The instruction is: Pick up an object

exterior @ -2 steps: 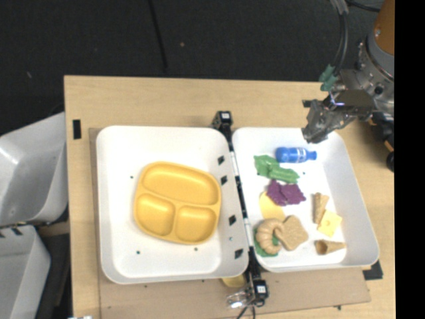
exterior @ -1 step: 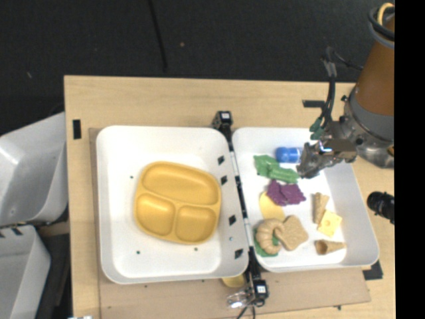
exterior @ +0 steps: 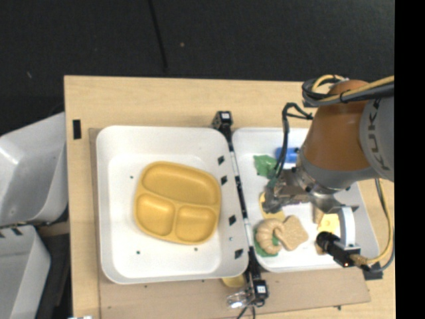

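So the gripper [exterior: 284, 195] is down low in the right bin [exterior: 260, 138], hanging over the cluttered left half of it. Honestly can't tell from this angle whether it's spread, closed or clamped on anything — the wrist bulk hides too much.

Candidate objects are packed tight: a tan croissant-looking piece [exterior: 266, 234] with a tan slab-like piece [exterior: 293, 232] touching it on its right, both just below the gripper, plus a green item [exterior: 265, 165] and something blue [exterior: 287, 155] above it near the arm. A yellowish bit [exterior: 328, 224] sits further right.

If I were steering this, I'd commit to one target — the croissant piece looks like the cleanest bet — and centre over it before closing, since the slab leaning on it could get dragged along or block one side.

Room-wise it's tight. The croissant sits near the bin's near edge and right by the divider between the bins, so coming straight down (and straight back up) seems safer than any sideways sweep. The left bin [exterior: 113, 178] has a yellow divided plate [exterior: 178, 201] in the middle with plenty of bare white floor around it.
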Tool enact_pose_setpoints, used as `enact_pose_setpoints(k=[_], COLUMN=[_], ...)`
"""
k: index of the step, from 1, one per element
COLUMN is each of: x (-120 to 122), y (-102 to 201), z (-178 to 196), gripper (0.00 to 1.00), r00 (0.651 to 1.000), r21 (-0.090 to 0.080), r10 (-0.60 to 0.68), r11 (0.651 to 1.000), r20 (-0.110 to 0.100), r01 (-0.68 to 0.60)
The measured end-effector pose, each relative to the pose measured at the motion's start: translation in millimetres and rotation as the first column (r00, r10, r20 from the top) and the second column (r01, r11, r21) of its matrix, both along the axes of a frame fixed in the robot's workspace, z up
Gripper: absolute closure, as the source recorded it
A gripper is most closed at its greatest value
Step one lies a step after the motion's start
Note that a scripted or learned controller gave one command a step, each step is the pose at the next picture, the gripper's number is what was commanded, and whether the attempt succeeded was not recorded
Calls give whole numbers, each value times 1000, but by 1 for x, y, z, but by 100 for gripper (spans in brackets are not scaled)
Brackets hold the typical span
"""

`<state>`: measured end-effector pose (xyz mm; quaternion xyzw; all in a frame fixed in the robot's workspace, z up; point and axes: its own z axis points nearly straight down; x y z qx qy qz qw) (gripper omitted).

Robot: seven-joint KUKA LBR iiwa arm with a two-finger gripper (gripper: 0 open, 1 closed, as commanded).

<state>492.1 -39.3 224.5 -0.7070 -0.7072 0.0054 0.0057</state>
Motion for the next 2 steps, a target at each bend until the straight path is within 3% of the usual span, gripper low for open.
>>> enact_pose_setpoints(k=[1,2], x=[28,57], y=[83,-21], z=[174,107], gripper=[100,100], r00=[999,1000], r21=[2,-6], r10=[11,-9], r11=[1000,1000], r20=[32,10], r01=[-12,9])
